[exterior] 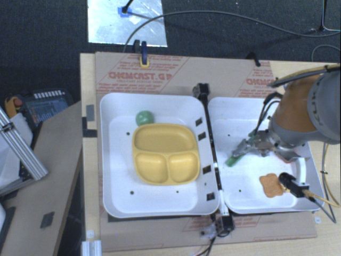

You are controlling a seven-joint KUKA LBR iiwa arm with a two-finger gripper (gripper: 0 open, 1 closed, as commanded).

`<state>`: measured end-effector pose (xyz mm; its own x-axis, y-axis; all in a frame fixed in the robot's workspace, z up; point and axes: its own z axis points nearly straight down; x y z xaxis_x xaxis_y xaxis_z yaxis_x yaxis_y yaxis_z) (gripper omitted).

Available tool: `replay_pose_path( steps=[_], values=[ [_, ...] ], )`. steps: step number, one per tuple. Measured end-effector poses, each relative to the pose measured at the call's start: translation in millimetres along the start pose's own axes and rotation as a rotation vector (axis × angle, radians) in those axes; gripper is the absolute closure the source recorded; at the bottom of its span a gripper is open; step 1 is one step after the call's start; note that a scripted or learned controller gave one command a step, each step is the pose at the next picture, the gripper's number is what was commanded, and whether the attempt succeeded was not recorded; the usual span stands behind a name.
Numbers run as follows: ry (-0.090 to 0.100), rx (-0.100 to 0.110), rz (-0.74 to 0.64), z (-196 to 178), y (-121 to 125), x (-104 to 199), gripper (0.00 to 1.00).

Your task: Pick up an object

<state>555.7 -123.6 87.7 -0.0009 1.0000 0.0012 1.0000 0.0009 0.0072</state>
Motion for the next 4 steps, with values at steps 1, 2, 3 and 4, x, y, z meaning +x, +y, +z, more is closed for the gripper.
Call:
replay_pose_path(
  steps=[1,2,3,4],
  values=[
    [0.0,-0.005,-0.001,-12,2,0,1.0],
    [-0.002,0.001,-0.004,-75,3,5,1.0],
    [-0.002,0.003,-0.002,-124,3,-5,1.0],
    [-0.003,0.0,-0.004,-186,3,1,1.0]
  ],
)
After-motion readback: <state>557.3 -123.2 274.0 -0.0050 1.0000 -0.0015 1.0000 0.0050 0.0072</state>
